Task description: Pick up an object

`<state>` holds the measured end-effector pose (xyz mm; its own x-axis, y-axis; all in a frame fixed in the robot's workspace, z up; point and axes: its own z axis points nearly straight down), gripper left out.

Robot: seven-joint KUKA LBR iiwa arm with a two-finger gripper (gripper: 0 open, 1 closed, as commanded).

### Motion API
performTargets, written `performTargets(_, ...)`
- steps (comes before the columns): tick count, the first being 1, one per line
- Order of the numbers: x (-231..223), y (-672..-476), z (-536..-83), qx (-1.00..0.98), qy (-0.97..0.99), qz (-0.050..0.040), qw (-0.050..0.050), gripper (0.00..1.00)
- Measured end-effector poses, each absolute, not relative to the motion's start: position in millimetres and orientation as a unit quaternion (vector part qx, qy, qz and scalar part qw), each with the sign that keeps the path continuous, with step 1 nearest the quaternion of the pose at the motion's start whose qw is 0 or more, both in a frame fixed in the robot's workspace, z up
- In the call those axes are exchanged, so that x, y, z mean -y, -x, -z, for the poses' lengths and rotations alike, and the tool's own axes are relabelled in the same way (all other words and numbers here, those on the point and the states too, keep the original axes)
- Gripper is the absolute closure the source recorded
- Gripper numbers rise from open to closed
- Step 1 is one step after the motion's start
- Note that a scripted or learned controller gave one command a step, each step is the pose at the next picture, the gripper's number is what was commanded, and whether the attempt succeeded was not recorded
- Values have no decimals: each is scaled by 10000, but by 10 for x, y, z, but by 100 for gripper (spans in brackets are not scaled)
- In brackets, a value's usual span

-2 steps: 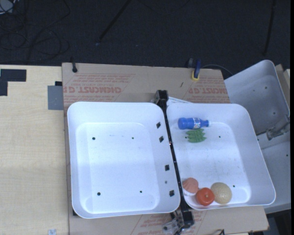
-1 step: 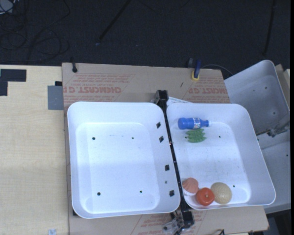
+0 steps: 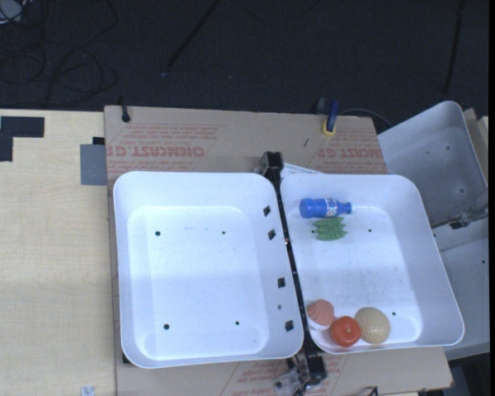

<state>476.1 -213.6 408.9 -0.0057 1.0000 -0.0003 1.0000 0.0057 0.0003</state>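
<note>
Presently a blue bottle (image 3: 324, 208) is lying just beside a green toy (image 3: 330, 229) in the right bin (image 3: 371, 279); gripper state cannot be told.

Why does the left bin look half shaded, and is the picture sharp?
In the camera view, a soft shadow covers the lower floor of the left bin; the right bin is evenly bright. The blue bottle and red ball look slightly blurred.

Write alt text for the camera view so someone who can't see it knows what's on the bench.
Two shallow white bins sit side by side on a cardboard-covered bench; the right bin holds a blue bottle lying beside a small green item near its far edge, and a pinkish piece, a red ball and a tan ball clustered at its near edge. The left bin adjoins it.
</note>
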Motion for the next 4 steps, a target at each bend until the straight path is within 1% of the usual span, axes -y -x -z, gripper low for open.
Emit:
performTargets(3, 2138, -4760, -4530, -7095, -7047, 0, 0, 0)
performTargets(4, 2140, -5085, -4575, -7081, -7061, 7, 6, 0)
